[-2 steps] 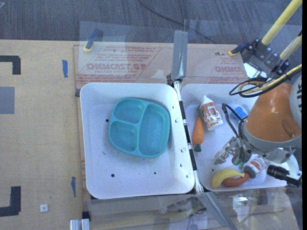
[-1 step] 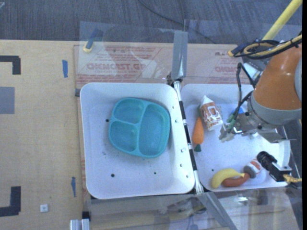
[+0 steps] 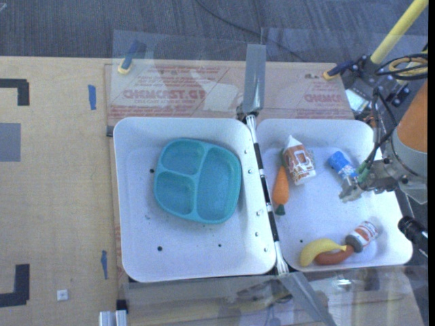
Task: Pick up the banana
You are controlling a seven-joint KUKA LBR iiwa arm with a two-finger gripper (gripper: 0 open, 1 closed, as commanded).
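The yellow banana (image 3: 312, 250) lies near the front edge of the right bin (image 3: 319, 212), curved, with a red sausage-shaped toy (image 3: 334, 256) touching its right end. My gripper (image 3: 351, 191) hangs over the right side of that bin, above and to the right of the banana and well apart from it. It sits just below a small blue object (image 3: 340, 163). Nothing shows in its grasp.
An orange carrot (image 3: 280, 187) and a small carton (image 3: 298, 164) lie at the right bin's left. A little bottle (image 3: 362, 236) rests beside the sausage. The left bin (image 3: 136, 243) holds a teal divided plate (image 3: 198, 180). The arm (image 3: 411, 141) enters from the right.
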